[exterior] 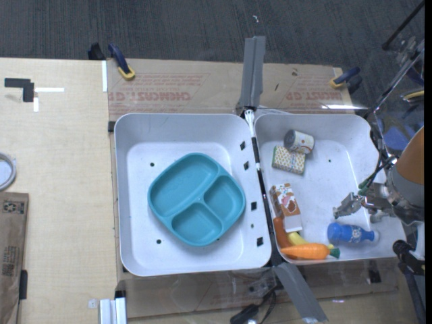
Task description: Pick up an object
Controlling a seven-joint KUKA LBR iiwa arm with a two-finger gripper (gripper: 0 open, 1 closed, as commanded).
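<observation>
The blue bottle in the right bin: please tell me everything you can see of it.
The blue bottle looks like glossy plastic, with a rounded body and a white cap end. It lies on its side on the floor of the right bin, near the front wall, cap pointing right. The tool is just above it; contact is unclear. The carrot lies close by.

Light falls evenly and fairly bright from overhead, so the white bins (128,181) to the left of my gripper (352,206) look clean and pale, with only soft, short shadows along their walls and under the teal plate (196,198). Nothing glares hard; the plate carries a mild sheen. The picture is slightly soft and grainy throughout, my gripper blurs at its edges, and the dark floor (169,12) beyond shows little detail.
</observation>
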